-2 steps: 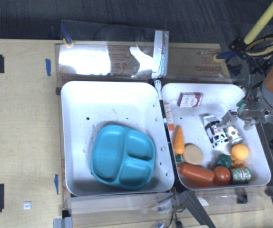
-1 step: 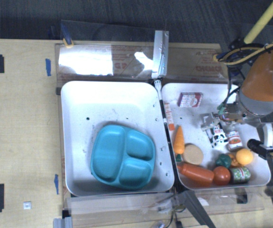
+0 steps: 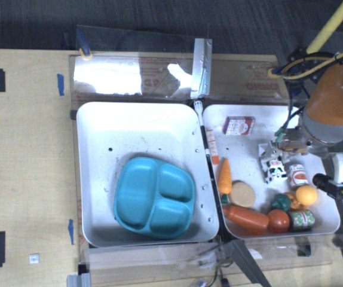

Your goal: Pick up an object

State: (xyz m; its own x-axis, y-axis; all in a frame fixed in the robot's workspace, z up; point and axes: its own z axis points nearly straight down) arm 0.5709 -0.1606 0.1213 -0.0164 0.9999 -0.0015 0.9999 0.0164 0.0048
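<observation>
Camera view: tan bench [image 3: 22, 178], dark floor [image 3: 159, 5].

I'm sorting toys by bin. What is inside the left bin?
The left bin holds one blue divided tray, lying toward its front. Whatever is beneath the tray is covered and cannot be seen.

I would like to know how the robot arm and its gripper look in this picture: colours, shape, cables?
The arm enters from the right: a rounded body with a broad orange band and grey below it toward the wrist. Dark and yellow cables loop beside it. The gripper is a small, dark metallic assembly with thin wires, over the right bin. Its details are too small to tell.
</observation>
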